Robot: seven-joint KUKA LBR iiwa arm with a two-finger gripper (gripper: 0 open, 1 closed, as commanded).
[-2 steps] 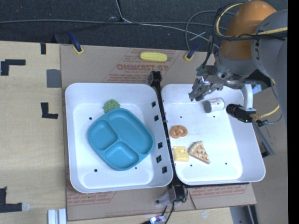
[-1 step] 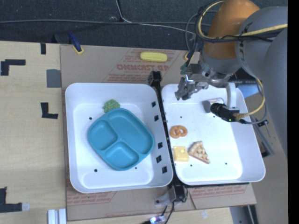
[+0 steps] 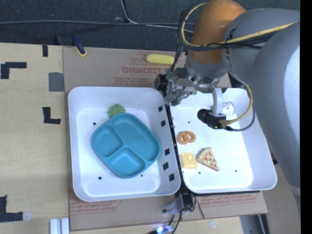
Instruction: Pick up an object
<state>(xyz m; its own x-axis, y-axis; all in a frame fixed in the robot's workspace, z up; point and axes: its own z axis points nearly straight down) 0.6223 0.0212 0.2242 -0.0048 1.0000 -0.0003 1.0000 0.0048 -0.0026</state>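
White plastic makes up the two shallow bins that sit side by side on a sheet of printed cardboard laid over the wooden bench. The left bin holds a blue tray with three compartments, lying flat and turned at a slant, and a small green piece that looks like broccoli rests just beside the tray's upper rim, touching or nearly touching it. The right bin carries three small toy foods grouped near its left wall: a brown pretzel, a yellow square like a cheese cracker below it, and a pizza slice just to the right of that square, close to it but apart from the pretzel. The grey arm with its orange band comes in from the right and bends down over the top edge of the bins, and the gripper hangs above the wall where the two bins meet, near their far corners, well apart from the three foods. Whether it is open or closed cannot be told from this angle, and nothing is seen held in it. A yellow object like a corn cob lies on the cardboard beyond the bins, just left of the arm.
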